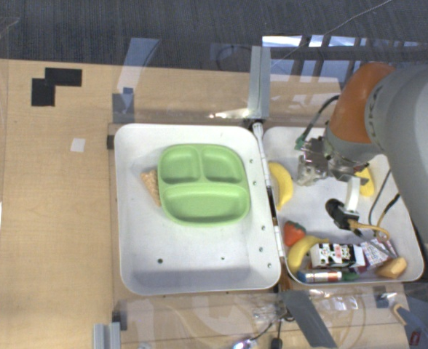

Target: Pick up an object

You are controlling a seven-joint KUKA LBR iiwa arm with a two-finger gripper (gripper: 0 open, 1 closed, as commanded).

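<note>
- Hanging over the upper part of the right bin [312, 209], the claw [311, 170] sits low among grey wrist hardware. Whether it is wide or narrow I cannot tell from this slant, and nothing is seen held in it.
- The task names no single thing. The nearest candidate is the banana [281, 183], lying just to the claw's left along the bin's left wall. A straight descent from here would probably close on bare white floor beside it.
- If the claw goes for that banana, the wall is the hazard — there is little room between fruit and rim, so the grip could ride up on the rim or shove the banana instead of straddling it. Its smooth, curved skin may also roll out of a pinch.
- A small yellow piece [366, 183] lies on the claw's other side, partly hidden by the arm; I cannot say what it is.
- Further out, at the bin's near end, a red-orange piece [294, 233], a second yellow fruit [301, 250], a printed box [336, 254] and a marker [323, 275] lie crowded together — a grab there risks catching two things or none.
- The green divided plate [201, 182] in the left bin [185, 257] is well apart and broad, a poor fit for a pinch.
</note>
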